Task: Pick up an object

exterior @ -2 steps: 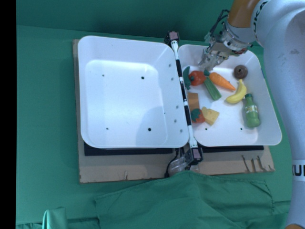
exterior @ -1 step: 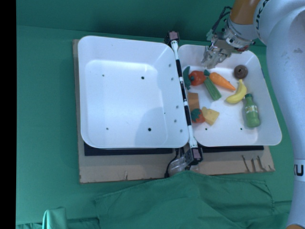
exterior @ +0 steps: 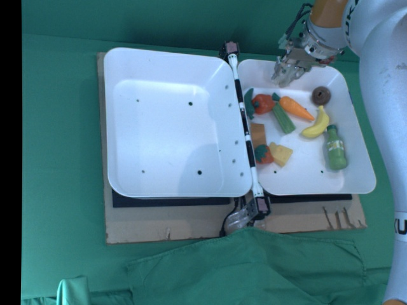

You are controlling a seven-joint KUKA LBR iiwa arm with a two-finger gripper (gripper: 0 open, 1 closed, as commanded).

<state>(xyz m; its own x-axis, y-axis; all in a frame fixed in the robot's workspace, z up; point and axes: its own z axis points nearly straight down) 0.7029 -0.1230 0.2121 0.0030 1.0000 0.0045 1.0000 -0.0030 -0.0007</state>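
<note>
Grey arm [exterior: 381, 94], orange wrist band [exterior: 334, 5]
</note>
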